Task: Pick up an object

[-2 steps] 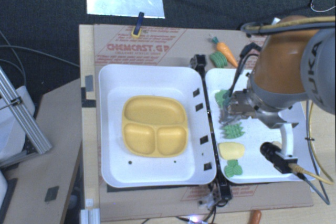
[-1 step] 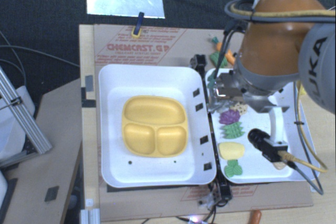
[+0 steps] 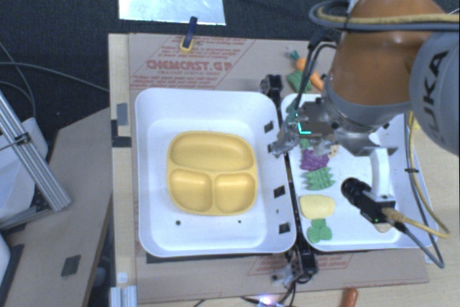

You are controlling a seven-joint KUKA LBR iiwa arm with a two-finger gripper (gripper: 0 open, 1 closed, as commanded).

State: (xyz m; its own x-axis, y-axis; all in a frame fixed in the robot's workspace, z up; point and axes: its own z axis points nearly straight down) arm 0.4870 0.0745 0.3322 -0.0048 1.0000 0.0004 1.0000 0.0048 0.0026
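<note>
My gripper point(image 3: 313, 142) hangs low over the left side of the right bin point(image 3: 359, 237), under the arm's bulky wrist. Just beneath it lies a purple bunch of grapes point(image 3: 313, 159), partly covered by the gripper. In front of the grapes is a green toy vegetable point(image 3: 320, 178), then a pale yellow piece point(image 3: 317, 206) and a small green leafy piece point(image 3: 319, 231). An orange and green carrot-like toy point(image 3: 299, 78) lies at the bin's far edge. I see nothing lifted between the fingers.
The left bin point(image 3: 154, 226) holds a yellow divided plate point(image 3: 212, 172). Black clips sit along the ridge between the two bins point(image 3: 286, 190). The arm hides most of the right bin's far half.
</note>
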